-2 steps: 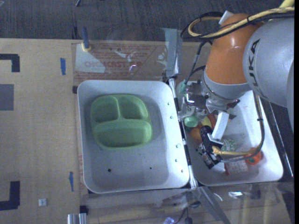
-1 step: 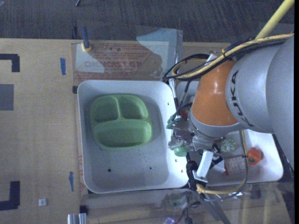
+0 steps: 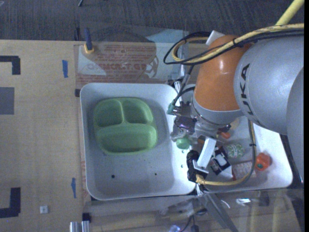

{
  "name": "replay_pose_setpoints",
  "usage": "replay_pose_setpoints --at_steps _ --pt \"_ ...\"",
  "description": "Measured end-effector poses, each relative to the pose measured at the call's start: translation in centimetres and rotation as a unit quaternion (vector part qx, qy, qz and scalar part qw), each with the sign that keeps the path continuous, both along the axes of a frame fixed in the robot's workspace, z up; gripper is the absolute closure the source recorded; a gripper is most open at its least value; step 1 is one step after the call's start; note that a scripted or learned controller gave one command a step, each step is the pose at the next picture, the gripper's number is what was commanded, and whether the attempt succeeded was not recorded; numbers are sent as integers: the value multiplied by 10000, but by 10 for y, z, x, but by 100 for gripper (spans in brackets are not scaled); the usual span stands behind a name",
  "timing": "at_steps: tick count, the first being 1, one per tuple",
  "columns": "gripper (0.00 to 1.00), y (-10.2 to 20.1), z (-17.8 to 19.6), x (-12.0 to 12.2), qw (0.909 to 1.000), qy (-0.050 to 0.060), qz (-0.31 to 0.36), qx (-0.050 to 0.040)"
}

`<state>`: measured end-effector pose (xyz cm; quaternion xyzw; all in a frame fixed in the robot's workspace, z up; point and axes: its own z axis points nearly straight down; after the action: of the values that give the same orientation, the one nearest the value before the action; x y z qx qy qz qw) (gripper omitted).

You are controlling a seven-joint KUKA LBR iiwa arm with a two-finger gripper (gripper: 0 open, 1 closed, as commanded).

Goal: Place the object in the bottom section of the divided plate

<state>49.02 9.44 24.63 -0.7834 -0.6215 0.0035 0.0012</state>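
Over the wall between the two bins sits the gripper (image 3: 182,128), at the left edge of the right bin (image 3: 273,179). It is mostly hidden under the wrist, so can't tell if it's wide, narrow or holding anything. Small green piece (image 3: 182,142) is just below the gripper, right at that bin's left edge; can't tell whether it's gripped or lying in the bin. Plate (image 3: 126,137), green and divided, lies flat in the left bin (image 3: 130,180), toward its upper left corner, well apart from the gripper. Its big section faces the bin's lower edge, its two small sections the upper edge. Arm (image 3: 270,76) covers most of the right bin. Orange thing (image 3: 261,162) is near that bin's lower right corner, and a round green-and-white thing (image 3: 235,150) is left of it, near the bin's middle. Brown printed card (image 3: 116,64) lies on the bench (image 3: 38,129), touching the left bin's upper edge
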Motion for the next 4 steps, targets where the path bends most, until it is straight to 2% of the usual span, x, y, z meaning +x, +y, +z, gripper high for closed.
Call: replay_pose_setpoints --at_steps 1,2,3,4 --pt "100 0 5 37 10000 -2 -51 -2" --pt "100 -10 13 28 10000 11 53 -1" --pt "100 3 12 33 9996 -2 -278 -5" --pt "100 -2 12 19 9992 18 -392 -3"
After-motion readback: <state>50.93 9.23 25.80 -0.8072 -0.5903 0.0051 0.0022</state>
